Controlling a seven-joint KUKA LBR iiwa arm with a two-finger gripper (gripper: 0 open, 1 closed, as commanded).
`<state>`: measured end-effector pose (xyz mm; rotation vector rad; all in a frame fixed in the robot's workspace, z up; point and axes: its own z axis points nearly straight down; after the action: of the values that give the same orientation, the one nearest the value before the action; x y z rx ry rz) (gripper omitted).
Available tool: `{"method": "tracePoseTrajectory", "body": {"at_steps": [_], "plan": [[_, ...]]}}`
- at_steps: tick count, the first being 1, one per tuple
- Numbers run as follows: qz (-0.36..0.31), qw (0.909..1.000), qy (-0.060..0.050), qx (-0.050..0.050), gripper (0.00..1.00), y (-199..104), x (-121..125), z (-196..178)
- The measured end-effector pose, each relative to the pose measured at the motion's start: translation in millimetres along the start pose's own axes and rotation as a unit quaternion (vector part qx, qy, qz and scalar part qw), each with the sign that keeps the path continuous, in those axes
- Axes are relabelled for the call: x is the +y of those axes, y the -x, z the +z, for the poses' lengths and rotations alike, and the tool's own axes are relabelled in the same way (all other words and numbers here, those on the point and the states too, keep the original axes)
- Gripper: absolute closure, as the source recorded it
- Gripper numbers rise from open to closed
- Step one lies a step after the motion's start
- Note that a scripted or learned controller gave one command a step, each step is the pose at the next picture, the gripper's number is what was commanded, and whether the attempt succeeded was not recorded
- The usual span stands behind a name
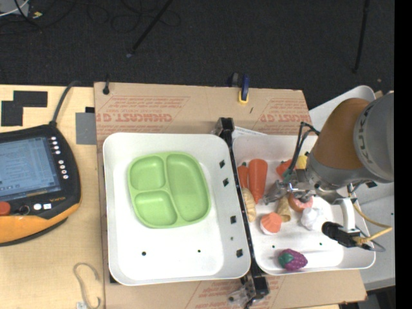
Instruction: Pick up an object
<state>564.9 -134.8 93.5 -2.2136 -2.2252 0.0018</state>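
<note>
Grey metal gripper (pixel 286 195) is hovering low among toy foods just right of the orange plastic carrot (pixel 257 176), probably seeking a grasp. Whether it is grasping anything, I cannot tell.

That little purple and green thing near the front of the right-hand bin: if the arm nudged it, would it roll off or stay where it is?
The purple and green thing looks rounded and lumpy, like toy fruit, so a nudge would probably rock or roll it a little. It lies apart from the other items, close to the right bin's front wall, which would likely stop it. It appears small, so probably light.
</note>
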Motion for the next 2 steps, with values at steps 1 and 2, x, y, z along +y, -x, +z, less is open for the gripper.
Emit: {"method": "tracePoseTrajectory", "body": {"at_steps": [1,2], "plan": [[0.003,1.0,0.002,0.0,0.0,0.4,1.4,2.5],[0.007,0.9999,0.007,-0.005,1.0,6.1,2.4,-9.7]]}}
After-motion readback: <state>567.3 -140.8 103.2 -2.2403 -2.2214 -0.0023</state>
